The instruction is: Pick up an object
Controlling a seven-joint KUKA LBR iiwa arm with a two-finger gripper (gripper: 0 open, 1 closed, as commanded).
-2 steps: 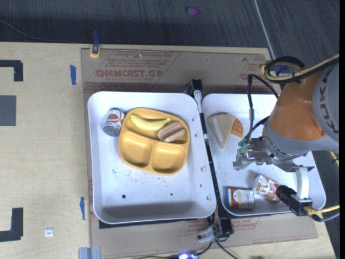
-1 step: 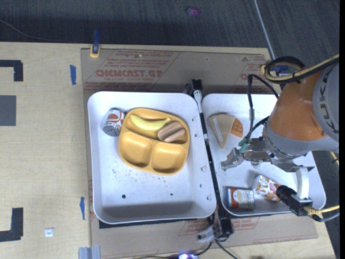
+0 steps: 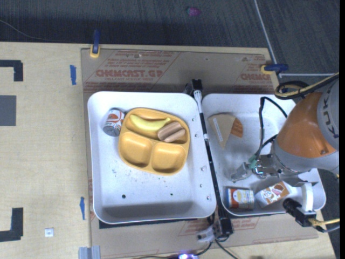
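Observation:
My gripper (image 3: 243, 171) hangs over the middle of the right bin (image 3: 253, 104), above bare white floor. A tan wedge-shaped piece (image 3: 225, 127) lies behind it toward the bin's back left. A small red-labelled can (image 3: 240, 198) lies on its side just in front of the gripper, by the front wall. Next to the can lies a white bottle with an orange label (image 3: 277, 194). Nothing shows in the gripper. The orange wrist band (image 3: 304, 131) covers the bin's right part.
The left bin (image 3: 108, 193) holds a yellow divided tray (image 3: 153, 150) with a banana (image 3: 146, 123) and a hot dog (image 3: 171, 132) in its back compartment. A small drink can (image 3: 112, 122) lies at the tray's left. A black cable (image 3: 264, 117) runs beside the wrist.

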